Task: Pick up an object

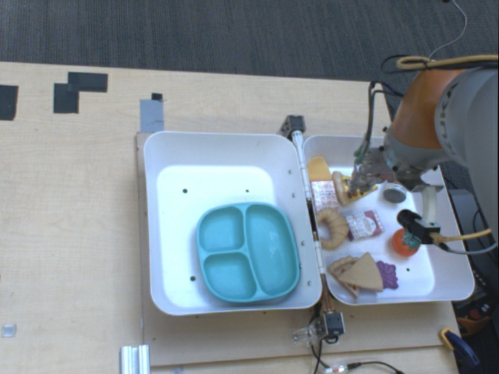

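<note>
My gripper [359, 184] hangs low over the upper left part of the right bin [452, 287], on the grey arm with the orange band reaching in from the right. Directly beside it to the left lies a tan stick-shaped toy [340, 185], next to a yellow wedge [317, 167]. Whether the gripper touches either one cannot be told. Below it sit a brown ring-shaped pastry [334, 228] and a small clear-wrapped packet [364, 224]. A dark disc [394, 195] lies just right of the gripper.
The right bin also holds a red tomato-like toy [405, 243], a purple grape cluster [387, 274] and a tan sandwich wedge [356, 272]. In the left bin [175, 162] rests a blue divided plate [248, 252]. A ridge [306, 193] separates the bins.
</note>
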Robot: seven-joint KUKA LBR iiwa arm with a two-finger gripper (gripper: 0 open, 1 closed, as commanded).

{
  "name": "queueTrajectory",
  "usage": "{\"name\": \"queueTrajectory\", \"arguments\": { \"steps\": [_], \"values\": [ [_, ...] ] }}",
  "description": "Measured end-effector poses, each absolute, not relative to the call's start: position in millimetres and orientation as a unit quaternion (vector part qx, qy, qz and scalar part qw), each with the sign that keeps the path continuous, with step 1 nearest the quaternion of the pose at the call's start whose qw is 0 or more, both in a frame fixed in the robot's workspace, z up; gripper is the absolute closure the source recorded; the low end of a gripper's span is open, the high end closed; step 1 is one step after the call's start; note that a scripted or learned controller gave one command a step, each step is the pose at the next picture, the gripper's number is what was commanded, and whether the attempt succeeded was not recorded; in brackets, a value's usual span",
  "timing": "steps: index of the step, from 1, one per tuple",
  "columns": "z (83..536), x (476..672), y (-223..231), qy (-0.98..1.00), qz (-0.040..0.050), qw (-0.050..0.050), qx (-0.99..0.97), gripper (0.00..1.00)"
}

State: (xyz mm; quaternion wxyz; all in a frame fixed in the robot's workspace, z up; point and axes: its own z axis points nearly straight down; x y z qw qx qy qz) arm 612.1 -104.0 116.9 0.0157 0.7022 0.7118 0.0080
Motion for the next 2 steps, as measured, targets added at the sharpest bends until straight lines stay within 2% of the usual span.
{"name": "queueTrajectory", "arguments": {
  "steps": [1,2],
  "values": [
    [222.3,668.9,-62.5,0.71,0.0025,0.003,0.705,1.0],
    [221.0,668.2,-63.0,0.71,0.0013,0.002,0.705,0.0]
  ]
}}
